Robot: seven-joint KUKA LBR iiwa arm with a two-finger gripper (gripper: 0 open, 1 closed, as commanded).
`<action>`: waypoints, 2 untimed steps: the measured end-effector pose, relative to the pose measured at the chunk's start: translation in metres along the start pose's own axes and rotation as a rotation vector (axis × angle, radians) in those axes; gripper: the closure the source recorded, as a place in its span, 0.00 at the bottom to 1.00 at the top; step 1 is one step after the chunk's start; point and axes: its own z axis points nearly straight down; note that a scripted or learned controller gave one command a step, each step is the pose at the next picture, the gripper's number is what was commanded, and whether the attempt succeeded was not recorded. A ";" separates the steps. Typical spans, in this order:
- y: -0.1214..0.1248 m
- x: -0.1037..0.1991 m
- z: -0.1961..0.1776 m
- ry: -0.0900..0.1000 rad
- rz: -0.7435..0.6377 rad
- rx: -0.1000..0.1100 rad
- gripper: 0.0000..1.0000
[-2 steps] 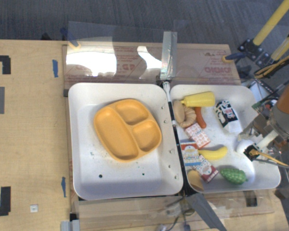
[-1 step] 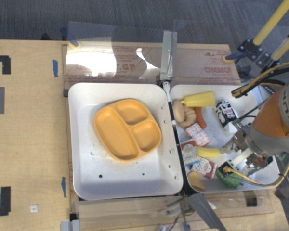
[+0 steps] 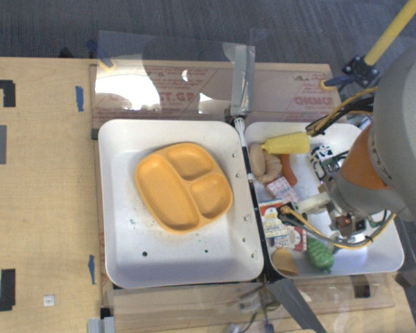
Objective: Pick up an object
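Objects for picking are gathered in the right bin (image 3: pixel 392 252), crowded against its left wall and near corner. A yellow corn-shaped toy (image 3: pixel 286 143) is laid near the far edge, with a pale oval piece (image 3: pixel 257 161) and a tan lump (image 3: pixel 271 168) just beside the dividing wall, and a red sausage-like piece (image 3: pixel 288 170) next to them. Printed cards or packets (image 3: pixel 279 224) are spread further toward the near side, and a tan round piece (image 3: pixel 286 261) and a green knobbly toy (image 3: pixel 320 254) are set at the near rim. The gripper (image 3: pixel 336 217) is hung over the middle of this bin, ringed by yellow and black cables; whether its fingers are spread or closed cannot be told, and nothing is seen between them. The right half of the bin is largely covered by the grey arm (image 3: pixel 402 137) with its orange band. The left bin (image 3: pixel 118 255) is occupied by an orange divided plate (image 3: pixel 184 186), placed near its centre, with bare white floor left along all four walls. The wooden surface (image 3: pixel 38 186) is seen to the left of both bins.
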 end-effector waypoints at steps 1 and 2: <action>-0.001 0.001 -0.011 0.000 -0.002 0.002 1.00; -0.081 -0.001 -0.138 0.000 -0.007 0.009 1.00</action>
